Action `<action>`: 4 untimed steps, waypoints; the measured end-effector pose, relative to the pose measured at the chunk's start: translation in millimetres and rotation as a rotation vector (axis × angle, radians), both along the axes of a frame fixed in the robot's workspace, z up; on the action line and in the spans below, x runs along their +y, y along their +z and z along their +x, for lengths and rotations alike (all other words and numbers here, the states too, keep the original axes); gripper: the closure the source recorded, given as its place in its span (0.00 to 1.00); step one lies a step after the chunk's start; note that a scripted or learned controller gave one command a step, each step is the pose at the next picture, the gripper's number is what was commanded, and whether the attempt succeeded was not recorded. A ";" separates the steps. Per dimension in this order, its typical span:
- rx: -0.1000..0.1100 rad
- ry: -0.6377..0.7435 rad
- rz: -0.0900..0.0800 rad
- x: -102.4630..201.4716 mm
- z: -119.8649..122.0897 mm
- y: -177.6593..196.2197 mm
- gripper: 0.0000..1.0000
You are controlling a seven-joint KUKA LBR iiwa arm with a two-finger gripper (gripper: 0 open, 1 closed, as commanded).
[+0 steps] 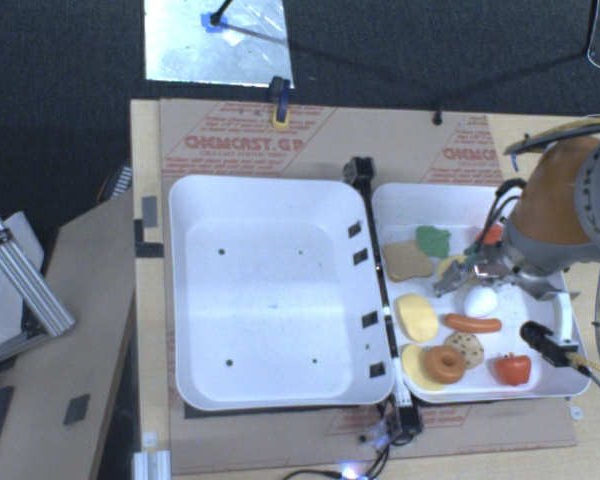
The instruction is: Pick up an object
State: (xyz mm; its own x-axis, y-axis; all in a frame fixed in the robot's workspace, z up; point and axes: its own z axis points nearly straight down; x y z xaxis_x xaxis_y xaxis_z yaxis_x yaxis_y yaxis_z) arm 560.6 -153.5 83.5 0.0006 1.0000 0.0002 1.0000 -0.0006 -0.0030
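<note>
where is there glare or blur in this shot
Camera view: the metal sheet above the bench glares brightest; the left bin is evenly lit with soft shade along its walls; the gripper over the right bin looks soft and smeared.

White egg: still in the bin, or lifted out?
In the bin. The egg rests on the floor of the right bin, beside the sausage, with the gripper low just above it.

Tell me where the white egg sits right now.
In the camera view, the white egg lies in the right bin, just above the sausage, right of the yellow potato, beside the gripper.
</note>
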 end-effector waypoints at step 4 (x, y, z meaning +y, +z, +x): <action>-0.005 0.008 0.000 52.8 108.6 1.4 0.00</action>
State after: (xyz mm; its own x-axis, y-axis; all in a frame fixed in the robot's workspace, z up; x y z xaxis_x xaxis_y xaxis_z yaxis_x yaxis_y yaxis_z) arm 669.3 -100.7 84.9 -0.0072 1.0000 0.0003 1.0000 0.0072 0.0015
